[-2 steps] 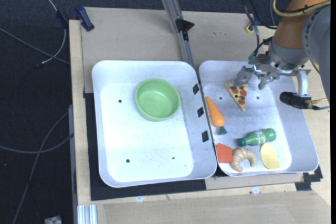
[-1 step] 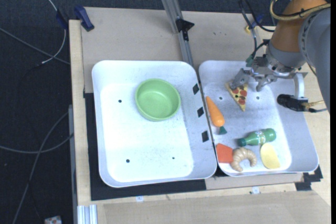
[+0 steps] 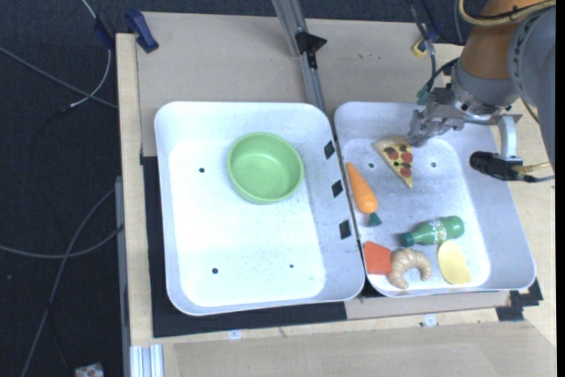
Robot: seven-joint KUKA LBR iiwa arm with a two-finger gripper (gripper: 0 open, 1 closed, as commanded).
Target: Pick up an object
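The end effector (image 3: 422,126) hangs low over the far part of the right bin (image 3: 494,221), just beside the far edge of the pizza slice (image 3: 396,160); whether it is wide or narrow cannot be told. Nearer in that bin lie a carrot (image 3: 361,189), a green bottle (image 3: 433,230), a croissant (image 3: 409,266), a red piece (image 3: 377,257) and a yellow piece (image 3: 454,262). The left bin (image 3: 185,216) holds a green bowl (image 3: 265,167).

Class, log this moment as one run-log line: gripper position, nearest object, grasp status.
gripper: over right white bin, far end | nearest: triangular pizza slice toy | grasp: none seen
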